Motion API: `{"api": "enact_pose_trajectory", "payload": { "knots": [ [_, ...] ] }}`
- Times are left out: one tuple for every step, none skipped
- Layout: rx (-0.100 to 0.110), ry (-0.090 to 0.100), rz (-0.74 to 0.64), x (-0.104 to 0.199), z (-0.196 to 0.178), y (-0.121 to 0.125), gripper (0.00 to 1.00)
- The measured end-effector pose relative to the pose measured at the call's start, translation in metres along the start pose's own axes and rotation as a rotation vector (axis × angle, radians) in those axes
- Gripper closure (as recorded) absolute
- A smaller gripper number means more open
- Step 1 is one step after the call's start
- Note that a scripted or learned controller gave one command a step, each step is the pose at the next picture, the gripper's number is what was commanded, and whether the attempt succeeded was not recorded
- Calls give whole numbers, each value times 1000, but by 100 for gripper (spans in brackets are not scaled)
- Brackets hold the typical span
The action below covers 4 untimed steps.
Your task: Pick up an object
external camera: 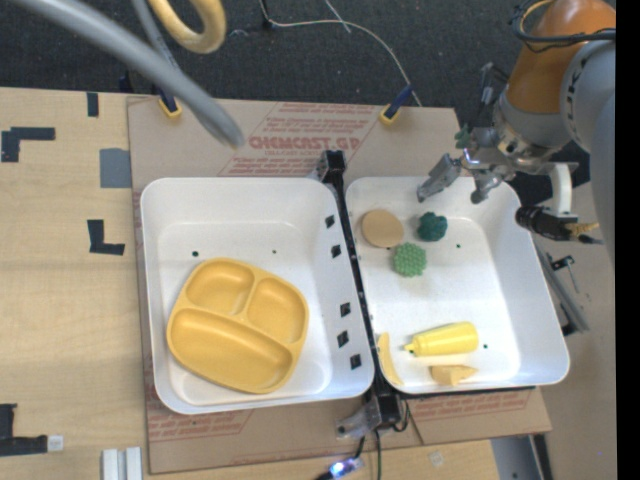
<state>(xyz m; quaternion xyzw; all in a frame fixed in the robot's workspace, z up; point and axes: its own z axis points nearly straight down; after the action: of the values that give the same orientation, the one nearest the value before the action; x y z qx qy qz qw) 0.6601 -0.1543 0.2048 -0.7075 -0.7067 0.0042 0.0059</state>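
Several small objects lie in the right white bin (520,298): a dark green bumpy ball (432,227) and a round tan disc (381,228) near its far edge, a light green bumpy ball (408,260) just beside them, and a yellow plastic bottle (441,341) near the front edge. The two-finger gripper (462,178) hangs above the far edge, fingers spread apart and empty. The left white bin (170,208) holds a yellow divided plate (237,324).
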Motion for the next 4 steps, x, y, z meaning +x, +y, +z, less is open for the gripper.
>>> {"api": "enact_pose_trajectory", "payload": {
  "knots": [
    [-11,-2,-3,0,-7,2,0],
    [-5,-2,-2,-3,59,3,0],
    [-6,-2,-3,-2,105,5,0],
    [-12,-5,-4,-2,121,5,0]
  ]
}}
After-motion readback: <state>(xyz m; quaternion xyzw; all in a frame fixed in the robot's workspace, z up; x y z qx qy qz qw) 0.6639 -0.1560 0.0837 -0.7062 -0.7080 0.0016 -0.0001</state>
